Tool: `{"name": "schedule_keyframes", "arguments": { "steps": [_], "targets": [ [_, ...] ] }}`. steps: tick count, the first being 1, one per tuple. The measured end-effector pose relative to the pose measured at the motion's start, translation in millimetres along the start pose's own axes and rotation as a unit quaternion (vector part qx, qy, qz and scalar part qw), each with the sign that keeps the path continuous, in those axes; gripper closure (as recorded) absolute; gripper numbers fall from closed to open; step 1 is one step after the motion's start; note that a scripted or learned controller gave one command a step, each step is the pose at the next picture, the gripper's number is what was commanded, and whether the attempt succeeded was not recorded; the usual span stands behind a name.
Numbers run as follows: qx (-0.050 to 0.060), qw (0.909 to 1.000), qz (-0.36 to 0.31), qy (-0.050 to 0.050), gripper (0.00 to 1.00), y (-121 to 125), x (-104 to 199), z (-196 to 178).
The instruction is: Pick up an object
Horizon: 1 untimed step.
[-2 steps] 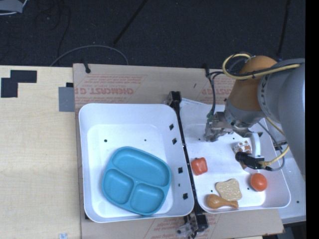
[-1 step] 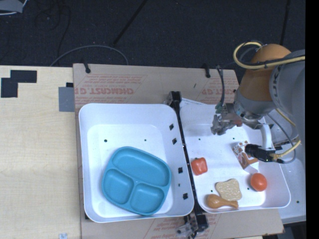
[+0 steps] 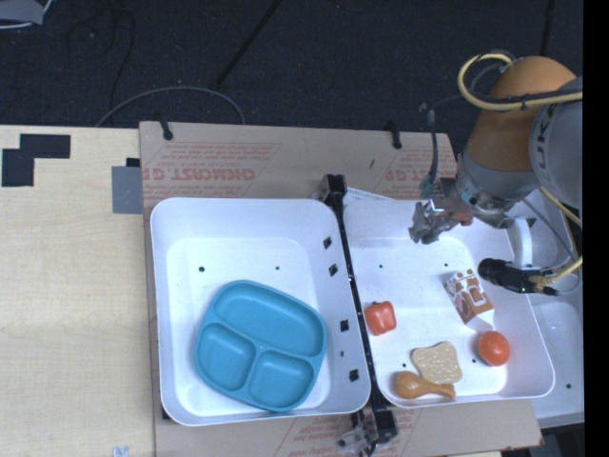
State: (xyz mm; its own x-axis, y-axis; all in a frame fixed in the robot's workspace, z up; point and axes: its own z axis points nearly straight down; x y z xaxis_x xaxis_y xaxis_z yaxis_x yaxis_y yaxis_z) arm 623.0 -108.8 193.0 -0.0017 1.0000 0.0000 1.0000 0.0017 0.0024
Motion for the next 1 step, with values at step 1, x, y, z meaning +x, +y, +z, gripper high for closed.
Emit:
{"name": "schedule_keyframes", "arguments": {
  "steps": [1],
  "targets": [
    [0.000,1.0000,0.000,0.000,1.00,7.6,-3.4,-45.5]
  ]
}}
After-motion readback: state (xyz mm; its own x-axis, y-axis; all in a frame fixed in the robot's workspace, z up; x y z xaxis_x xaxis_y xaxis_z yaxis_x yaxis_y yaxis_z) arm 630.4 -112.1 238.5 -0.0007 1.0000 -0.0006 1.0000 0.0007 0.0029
